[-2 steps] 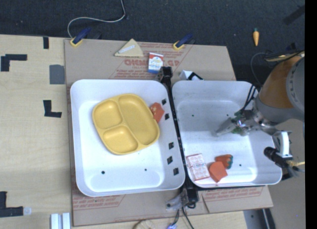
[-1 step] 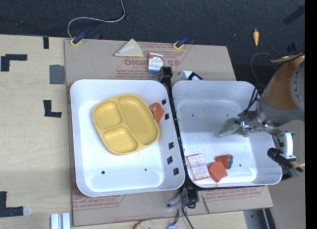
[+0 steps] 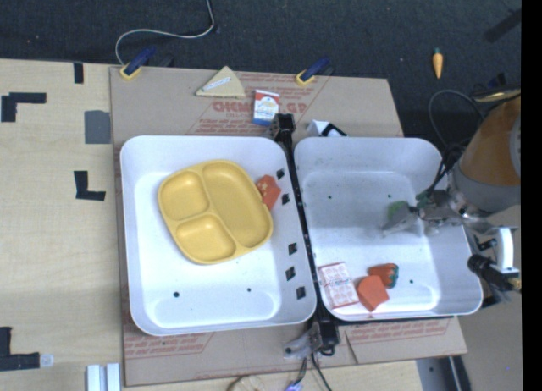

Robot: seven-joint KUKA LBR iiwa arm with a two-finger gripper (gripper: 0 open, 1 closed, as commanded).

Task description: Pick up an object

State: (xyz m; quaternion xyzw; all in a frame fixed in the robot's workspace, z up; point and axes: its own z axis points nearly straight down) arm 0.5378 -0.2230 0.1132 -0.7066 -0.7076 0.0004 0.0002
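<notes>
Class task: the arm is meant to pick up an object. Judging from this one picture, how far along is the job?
Early stage. Done: the grey arm has reached into the right white bin, its gripper low beside a small green object. In hand: nothing visibly held. Left: grasping and lifting. The orange block, red-and-white packet and yellow divided plate lie untouched.

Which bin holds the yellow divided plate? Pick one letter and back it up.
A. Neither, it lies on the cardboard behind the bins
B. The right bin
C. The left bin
C: the yellow divided plate lies flat inside the left bin, with a small red object at its right edge.
</notes>
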